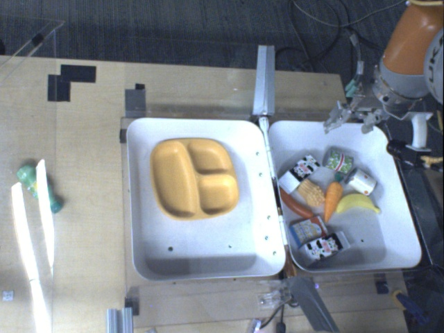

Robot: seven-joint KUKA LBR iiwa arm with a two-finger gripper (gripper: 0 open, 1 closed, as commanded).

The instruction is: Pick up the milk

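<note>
Hovering over the right bin's (395, 252) far rim, my gripper (352, 116) has its fingers spread, pinching nothing. Milk (304, 167) lies near the bin's left wall, beside a carrot (332, 200); another milk carton (325, 246) lies toward the near edge.

Milk (298, 171): cow-patterned white carton, lying tilted, right bin's left side, beside carrot (333, 199).

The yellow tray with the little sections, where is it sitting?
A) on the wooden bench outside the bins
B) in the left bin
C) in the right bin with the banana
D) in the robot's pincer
B: the yellow tray lies flat in the middle of the left bin, while the banana and the other small things lie in the right bin.
</note>
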